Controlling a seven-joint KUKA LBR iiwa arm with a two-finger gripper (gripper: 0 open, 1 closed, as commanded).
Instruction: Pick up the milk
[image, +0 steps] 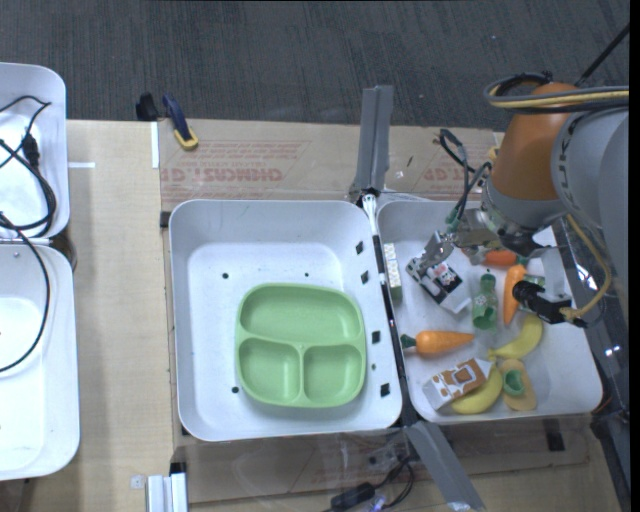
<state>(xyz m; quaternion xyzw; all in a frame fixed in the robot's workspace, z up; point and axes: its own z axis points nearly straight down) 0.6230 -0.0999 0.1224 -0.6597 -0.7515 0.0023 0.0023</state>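
Dark grey carpet floor (250, 50) beyond a pale wooden bench (110, 300); brown cardboard sheet (260, 165) flat on it.

matt green plastic tray (300, 347), glossy white bins (190, 300)

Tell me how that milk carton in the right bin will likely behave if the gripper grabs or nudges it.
The milk carton lies flat by the bin's front wall, so it probably won't tip or roll; a nudge would likely just slide it. Its boxy shape suggests stiff, flat sides to grip. A banana rests against it, so lifting may drag or shift that. The gripper sits further back.
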